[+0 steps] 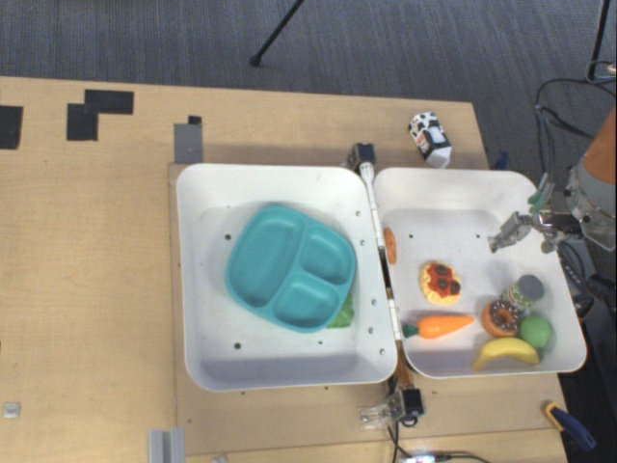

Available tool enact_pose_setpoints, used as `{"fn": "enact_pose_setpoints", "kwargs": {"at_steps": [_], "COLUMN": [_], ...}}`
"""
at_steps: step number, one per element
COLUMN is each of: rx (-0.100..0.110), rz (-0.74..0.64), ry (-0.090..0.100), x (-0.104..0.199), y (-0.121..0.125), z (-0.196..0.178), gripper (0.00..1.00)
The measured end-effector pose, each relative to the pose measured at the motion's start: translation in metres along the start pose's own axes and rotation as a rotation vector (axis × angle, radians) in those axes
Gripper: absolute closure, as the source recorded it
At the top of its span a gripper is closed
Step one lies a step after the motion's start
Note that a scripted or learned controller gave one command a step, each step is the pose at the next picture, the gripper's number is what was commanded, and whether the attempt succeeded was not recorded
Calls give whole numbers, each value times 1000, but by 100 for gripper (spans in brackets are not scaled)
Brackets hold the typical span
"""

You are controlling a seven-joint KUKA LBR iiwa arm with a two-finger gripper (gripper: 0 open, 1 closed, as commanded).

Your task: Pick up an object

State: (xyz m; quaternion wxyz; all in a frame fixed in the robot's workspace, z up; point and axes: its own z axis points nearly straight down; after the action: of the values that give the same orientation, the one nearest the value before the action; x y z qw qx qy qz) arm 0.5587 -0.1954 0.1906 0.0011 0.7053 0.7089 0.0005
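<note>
**Toy food waits in the right bin**

Banana (505,354), green apple (536,332), donut (501,317) and carrot (444,326) crowd the right bin (453,193) at its near edge, likely dropped there at random. Farther back lies a small pizza (440,282). Beyond, the gripper (505,236) hovers empty, jaws spread. A teal divided plate (292,267) sits in the left bin (207,258).

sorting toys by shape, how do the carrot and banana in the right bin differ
The carrot is orange with a green end and lies nearly straight, near the bin's left wall. The banana is yellow and curved, and lies by the near wall, beside a green ball. The carrot tapers to a point; the banana keeps an even thickness. Both are long toy foods lying flat in the right bin.
</note>
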Motion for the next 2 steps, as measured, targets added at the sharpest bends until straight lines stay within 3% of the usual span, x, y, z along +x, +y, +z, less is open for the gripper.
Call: {"fn": "enact_pose_setpoints", "kwargs": {"at_steps": [1,2], "rx": [-4,-12], "rz": [-462,-461], "ry": [-2,-7], "x": [-11,-11], "y": [-29,-26], "z": [104,91], "gripper": [0,100]}}
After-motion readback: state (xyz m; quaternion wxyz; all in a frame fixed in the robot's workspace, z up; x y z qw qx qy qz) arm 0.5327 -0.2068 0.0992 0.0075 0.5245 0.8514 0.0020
